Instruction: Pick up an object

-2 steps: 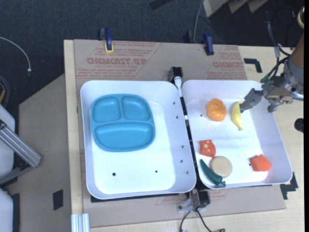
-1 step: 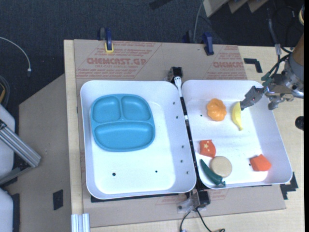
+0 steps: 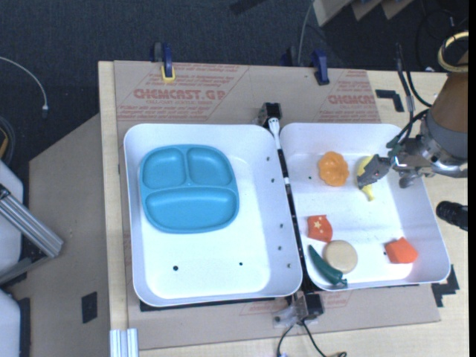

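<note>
Brown board bench on dark carpet, two blue clamps at far edge. Blue divided plate in left bin. Gripper over right bin, clenched on yellow object.

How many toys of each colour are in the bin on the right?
Orange: 2, a bumpy round toy and a small wedge-shaped toy
Red: 1, a small block with pale spots
Yellow: 1, a small piece by the pincer
Beige: 1, a round disc
Green: 1, a curved strip
Total: 6
</note>
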Action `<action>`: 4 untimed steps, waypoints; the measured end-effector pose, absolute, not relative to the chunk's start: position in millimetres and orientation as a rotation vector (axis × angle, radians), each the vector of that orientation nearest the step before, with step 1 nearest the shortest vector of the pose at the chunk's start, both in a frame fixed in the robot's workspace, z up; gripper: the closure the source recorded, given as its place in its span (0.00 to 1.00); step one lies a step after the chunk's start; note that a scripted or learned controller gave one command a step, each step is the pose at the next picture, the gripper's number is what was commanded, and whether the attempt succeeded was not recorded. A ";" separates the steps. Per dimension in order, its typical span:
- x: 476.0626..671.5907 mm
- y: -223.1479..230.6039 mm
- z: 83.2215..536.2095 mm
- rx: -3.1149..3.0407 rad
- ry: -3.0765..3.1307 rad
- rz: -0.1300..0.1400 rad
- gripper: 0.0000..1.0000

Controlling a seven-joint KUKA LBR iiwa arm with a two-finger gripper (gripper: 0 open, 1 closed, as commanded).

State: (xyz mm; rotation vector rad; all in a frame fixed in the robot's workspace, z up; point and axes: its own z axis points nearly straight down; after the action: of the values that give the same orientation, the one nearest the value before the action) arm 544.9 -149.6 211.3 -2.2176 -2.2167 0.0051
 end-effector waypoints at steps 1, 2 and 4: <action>540.4 -141.1 163.9 -2.216 -2.217 0.005 0.00; 545.0 -146.8 116.1 -2.218 -2.216 0.005 0.00; 541.3 -146.1 175.6 -2.225 -2.226 -0.004 1.00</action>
State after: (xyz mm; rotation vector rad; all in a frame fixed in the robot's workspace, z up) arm 541.3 -146.1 175.6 -2.2251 -2.2261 -0.0042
